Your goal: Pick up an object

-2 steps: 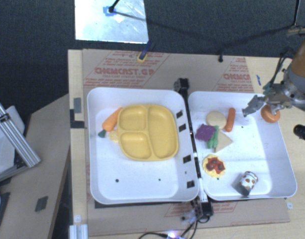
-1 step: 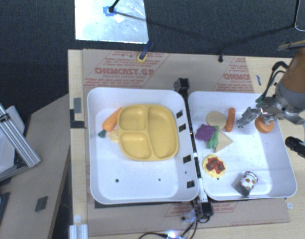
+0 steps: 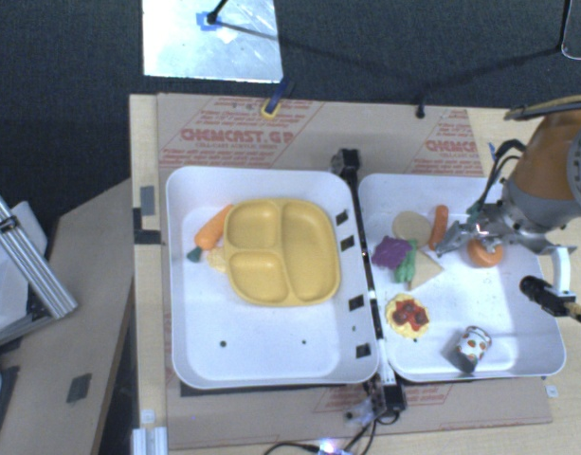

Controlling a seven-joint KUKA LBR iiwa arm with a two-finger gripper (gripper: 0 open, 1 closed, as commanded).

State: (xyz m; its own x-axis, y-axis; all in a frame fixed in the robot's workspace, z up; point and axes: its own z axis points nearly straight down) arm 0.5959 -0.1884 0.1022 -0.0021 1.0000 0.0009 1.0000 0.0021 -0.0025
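In the left white bin, a toy carrot touches a yellow divided plastic plate. The right white bin holds purple toy grapes, a small pizza and an orange round fruit. The gripper hangs just beside that fruit, perhaps touching; its grip cannot be told.

Robotics lab setup: bench of board stamped with maker's lettering, two white bins clipped side by side, toy food, loose cables, aluminium framing, dark carpet floor.
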